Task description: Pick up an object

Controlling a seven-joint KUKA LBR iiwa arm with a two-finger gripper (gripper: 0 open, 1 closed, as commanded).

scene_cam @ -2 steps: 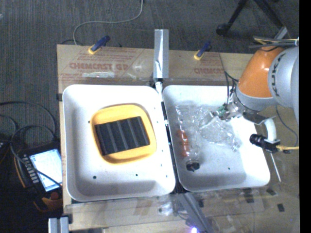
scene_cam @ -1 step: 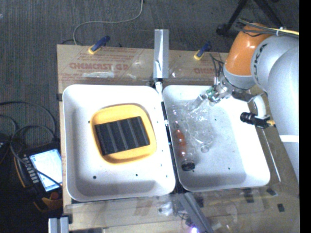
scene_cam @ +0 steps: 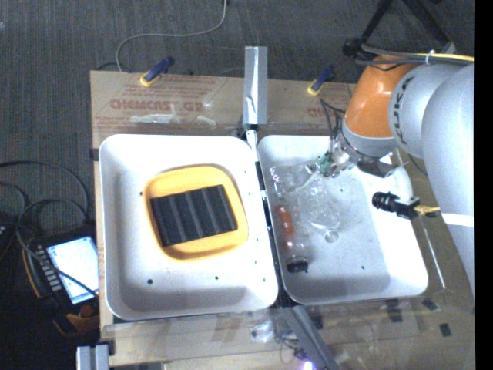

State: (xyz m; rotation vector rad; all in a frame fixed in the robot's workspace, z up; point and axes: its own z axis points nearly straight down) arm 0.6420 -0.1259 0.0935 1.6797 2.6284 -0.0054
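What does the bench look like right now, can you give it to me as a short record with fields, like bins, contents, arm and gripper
left bin: holds a yellow tray with a dark ribbed insert, lying flat near the middle
right bin: holds a clear plastic bottle lying along its left wall, dark cap toward the near edge, plus crinkled clear plastic
arm: reaches in from the right, over the right bin's far side
gripper: low over the clear plastic; finger state cannot be told
held object: none seen
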